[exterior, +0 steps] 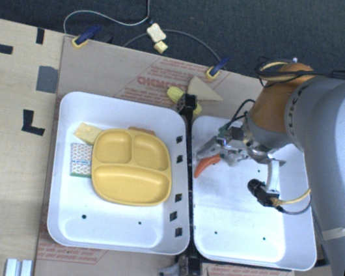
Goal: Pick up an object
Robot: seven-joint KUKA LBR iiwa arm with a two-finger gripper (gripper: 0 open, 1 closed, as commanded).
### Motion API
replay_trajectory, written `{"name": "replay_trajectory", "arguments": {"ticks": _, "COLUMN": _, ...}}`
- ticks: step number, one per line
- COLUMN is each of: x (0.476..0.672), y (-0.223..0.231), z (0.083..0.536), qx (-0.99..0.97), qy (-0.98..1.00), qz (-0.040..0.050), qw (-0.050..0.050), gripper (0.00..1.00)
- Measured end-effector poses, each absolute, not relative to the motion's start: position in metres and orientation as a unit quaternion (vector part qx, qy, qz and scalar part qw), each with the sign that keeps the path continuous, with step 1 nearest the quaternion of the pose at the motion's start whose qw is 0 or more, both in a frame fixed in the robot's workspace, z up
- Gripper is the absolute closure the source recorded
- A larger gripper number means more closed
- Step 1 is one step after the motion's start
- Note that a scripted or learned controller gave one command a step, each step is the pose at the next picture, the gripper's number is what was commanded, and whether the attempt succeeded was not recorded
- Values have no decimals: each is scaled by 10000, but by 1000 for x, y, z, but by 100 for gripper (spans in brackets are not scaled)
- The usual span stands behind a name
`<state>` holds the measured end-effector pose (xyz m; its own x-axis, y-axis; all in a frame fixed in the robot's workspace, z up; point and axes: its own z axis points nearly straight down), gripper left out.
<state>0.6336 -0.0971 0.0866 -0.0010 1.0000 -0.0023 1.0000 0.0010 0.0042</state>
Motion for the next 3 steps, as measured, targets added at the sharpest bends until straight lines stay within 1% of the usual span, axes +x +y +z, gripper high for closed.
{"name": "replay_trajectory", "arguments": {"ticks": 1, "x": 650, "y": -101, "z": 86, "qx": 7062, "qy": 7080, "qz": 7, "qw": 7, "gripper": 0}}
{"name": "replay_trajectory", "arguments": {"ticks": 2, "x": 639, "y": -95, "z": 86, "qx": 7066, "qy": 7076, "qz": 6, "qw": 27, "gripper": 0}}
{"name": "replay_trajectory", "arguments": {"ticks": 3, "x": 669, "y": -99, "z": 85, "qx": 7060, "qy": 7082, "qz": 1, "qw": 6, "gripper": 0}}
